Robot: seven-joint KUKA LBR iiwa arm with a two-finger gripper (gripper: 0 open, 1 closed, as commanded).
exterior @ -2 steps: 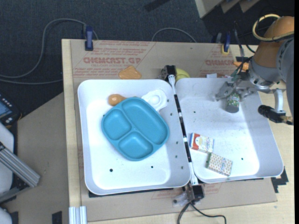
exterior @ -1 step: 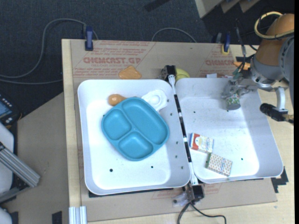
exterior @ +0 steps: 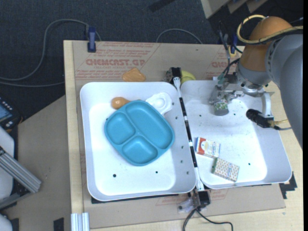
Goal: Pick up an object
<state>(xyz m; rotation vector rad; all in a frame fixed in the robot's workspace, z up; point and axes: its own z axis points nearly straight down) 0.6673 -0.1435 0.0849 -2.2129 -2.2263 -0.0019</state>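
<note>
Low over the far end of the right bin (exterior: 269,150), the gripper (exterior: 221,103) hangs directly above a small grey-green object (exterior: 221,109), its grip impossible to judge.

Dark carpet (exterior: 29,13) (cables (exterior: 53,25) trailing)
</note>
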